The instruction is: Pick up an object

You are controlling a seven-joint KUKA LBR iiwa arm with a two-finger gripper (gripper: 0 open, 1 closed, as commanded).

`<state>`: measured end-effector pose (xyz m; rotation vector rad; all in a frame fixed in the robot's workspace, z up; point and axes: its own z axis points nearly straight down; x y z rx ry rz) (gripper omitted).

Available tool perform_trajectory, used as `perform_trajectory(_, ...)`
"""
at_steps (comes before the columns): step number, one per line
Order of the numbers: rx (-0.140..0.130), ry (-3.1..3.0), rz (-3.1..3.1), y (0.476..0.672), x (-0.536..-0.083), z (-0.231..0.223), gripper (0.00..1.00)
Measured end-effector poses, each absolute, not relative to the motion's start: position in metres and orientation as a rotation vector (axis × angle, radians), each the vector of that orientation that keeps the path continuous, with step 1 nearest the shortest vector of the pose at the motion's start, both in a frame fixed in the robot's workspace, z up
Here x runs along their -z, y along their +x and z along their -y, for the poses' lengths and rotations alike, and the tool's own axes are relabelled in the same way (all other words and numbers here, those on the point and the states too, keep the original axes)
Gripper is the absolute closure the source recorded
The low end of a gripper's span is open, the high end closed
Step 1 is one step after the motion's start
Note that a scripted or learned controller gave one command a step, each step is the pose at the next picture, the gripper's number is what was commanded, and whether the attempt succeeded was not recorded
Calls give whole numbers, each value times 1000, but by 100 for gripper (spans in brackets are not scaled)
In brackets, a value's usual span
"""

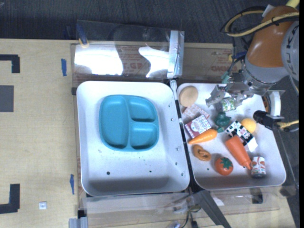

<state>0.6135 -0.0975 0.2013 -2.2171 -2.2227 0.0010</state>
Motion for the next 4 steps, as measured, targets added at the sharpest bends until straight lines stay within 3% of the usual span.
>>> perform_trajectory(1,-2,-1798,2571,571,-146,120,0)
perform_trajectory(2,4,-1802,2581,592,-87,163,0)
perform_trajectory(3,9,-1808,2584,594,-99,163,100)
perform_trajectory(4,-16,-2278,2142,599,-114,144,100)
